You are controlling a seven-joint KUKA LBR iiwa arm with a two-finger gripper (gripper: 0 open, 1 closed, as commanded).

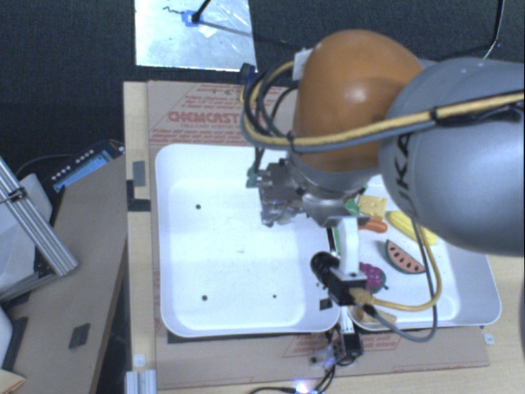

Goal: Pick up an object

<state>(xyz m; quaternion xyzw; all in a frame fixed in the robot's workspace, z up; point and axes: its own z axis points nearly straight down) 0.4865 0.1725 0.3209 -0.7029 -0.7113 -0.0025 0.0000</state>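
My gripper point(273, 197) hangs under the orange-banded wrist, above the right part of the left white bin point(189, 302), near the wall shared with the right bin point(480, 302). Small toy foods lie in the right bin: a watermelon slice point(404, 257), a yellow banana point(410, 225), a yellow block point(373, 206), an orange carrot-like piece point(374, 226), purple grapes point(375, 278) and a green piece point(351, 208). The arm hides much of the right bin. I see nothing held in the gripper.
Both bins rest on a brown cardboard sheet point(201, 117). A shiny foil sheet point(193, 23) lies beyond the bench. Metal rails point(33, 228) and a blue-edged device point(82, 164) sit at the left.
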